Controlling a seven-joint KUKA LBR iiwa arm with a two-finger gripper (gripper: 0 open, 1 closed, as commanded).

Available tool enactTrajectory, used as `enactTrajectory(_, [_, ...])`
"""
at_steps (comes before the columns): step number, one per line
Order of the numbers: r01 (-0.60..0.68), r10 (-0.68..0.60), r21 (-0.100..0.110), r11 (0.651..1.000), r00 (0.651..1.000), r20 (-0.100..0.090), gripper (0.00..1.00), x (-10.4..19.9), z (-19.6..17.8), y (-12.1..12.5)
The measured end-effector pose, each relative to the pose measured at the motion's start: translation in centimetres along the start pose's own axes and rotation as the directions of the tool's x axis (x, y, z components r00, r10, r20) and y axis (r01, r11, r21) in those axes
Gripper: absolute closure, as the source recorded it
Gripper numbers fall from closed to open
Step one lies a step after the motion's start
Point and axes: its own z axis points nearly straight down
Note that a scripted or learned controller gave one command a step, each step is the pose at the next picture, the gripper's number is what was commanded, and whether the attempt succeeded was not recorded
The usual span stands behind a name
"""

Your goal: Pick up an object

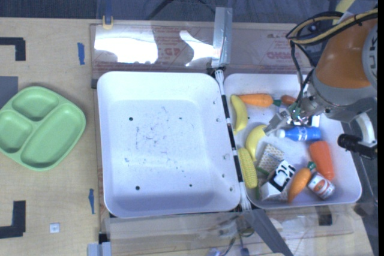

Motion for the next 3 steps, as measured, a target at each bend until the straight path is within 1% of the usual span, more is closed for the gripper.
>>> enactTrajectory(1, [0.015, -0.015, -0.003, 1.000, 1.000, -0.004, 0.00, -7.1, 6.2, -3.8])
enactTrajectory(2, [0.010, -0.010, -0.002, 1.000, 1.000, 0.000, 1.00, -7.4, 5.3, -4.0])
enactTrajectory(3, [-0.213, 0.213, 0.000, 0.977, 0.977, 0.001, 1.00, -4.0, -2.7, 0.7])
